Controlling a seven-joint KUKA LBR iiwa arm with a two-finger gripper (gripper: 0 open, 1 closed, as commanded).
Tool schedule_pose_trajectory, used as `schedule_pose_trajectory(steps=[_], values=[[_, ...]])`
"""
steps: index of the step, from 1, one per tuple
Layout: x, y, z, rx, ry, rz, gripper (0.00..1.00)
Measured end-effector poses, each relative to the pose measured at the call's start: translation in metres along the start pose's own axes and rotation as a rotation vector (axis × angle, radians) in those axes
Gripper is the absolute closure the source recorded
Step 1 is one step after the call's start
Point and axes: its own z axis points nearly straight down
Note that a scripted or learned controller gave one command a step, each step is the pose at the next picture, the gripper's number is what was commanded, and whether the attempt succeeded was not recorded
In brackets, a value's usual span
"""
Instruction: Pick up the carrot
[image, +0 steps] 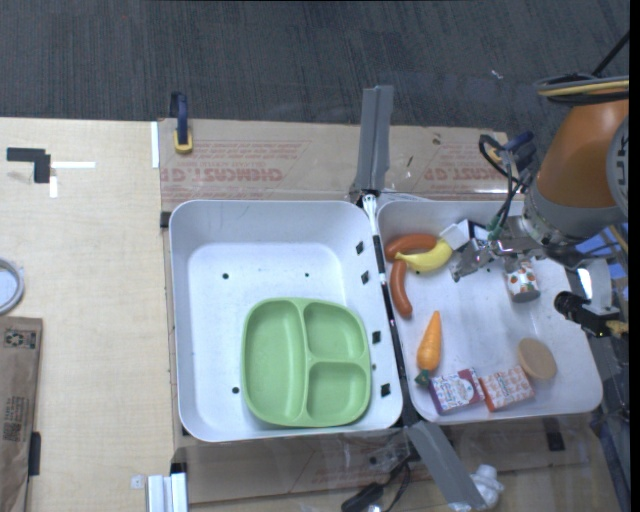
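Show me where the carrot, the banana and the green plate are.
carrot (430, 341): camera view, middle of its orange body.
banana (424, 258): camera view, middle of its yellow curve.
green plate (262, 362): camera view, bare floor of its large left compartment.

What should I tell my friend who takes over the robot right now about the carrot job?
Gripper: over the back of the right bin, near the banana; nothing seen between its fingers.
Carrot: lying on the right bin's floor, apart from the gripper, with the sausage behind it and two small packets in front.
Done: nothing picked up yet.
Left: reach the carrot, grip it, lift it.
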Motion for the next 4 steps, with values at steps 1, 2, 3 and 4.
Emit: schedule_pose_trajectory(steps=[1,2,3,4], values=[[0.040,-0.032,0.054,-0.001,0.000,-0.304,0.00],[0.039,-0.073,0.069,-0.003,-0.001,-0.628,0.00],[-0.023,-0.110,0.066,-0.012,-0.010,-0.902,0.00],[-0.036,-0.030,-0.070,-0.006,-0.004,-1.035,0.00]])
